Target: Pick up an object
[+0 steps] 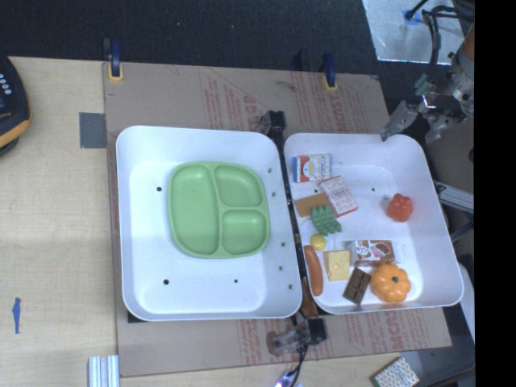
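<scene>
Gripper (413,119) fingers spread, empty, above right bin (427,158) far corner; red pepper (399,207) nearest, just inward.

A green divided plate (218,210) with three compartments lies in the left white bin (137,289), which sits on a brown cardboard sheet (201,95) spread over the pale wooden bench (48,240). Two clamps, one (114,59) at the sheet's far left corner and one (328,71) farther right (both blue-handled with yellow tips), grip its far edge. A grey tape patch (93,130) sits just left of the sheet, and a dark device with orange trim (11,103) pokes in at the left edge.
</scene>
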You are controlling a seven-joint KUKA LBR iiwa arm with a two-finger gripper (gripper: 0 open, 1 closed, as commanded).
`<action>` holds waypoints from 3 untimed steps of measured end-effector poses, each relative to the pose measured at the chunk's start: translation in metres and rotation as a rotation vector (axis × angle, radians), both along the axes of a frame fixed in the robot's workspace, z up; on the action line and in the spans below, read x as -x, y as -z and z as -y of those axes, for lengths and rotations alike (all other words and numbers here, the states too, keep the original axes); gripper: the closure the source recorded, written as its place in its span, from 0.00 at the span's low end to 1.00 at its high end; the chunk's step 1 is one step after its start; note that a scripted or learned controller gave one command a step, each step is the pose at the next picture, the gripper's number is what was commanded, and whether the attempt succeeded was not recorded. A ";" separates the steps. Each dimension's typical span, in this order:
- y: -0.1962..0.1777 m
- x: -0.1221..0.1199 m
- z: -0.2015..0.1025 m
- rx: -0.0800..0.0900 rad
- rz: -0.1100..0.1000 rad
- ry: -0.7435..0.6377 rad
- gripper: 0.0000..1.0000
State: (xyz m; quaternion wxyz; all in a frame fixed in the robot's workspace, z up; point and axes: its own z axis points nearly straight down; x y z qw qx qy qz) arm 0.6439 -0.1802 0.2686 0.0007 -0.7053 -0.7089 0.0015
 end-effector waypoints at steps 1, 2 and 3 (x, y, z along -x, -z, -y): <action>0.099 0.037 0.033 -0.001 -0.012 0.003 0.00; 0.182 0.081 0.030 -0.004 -0.011 0.000 0.00; 0.176 0.044 0.031 0.000 0.004 -0.001 0.00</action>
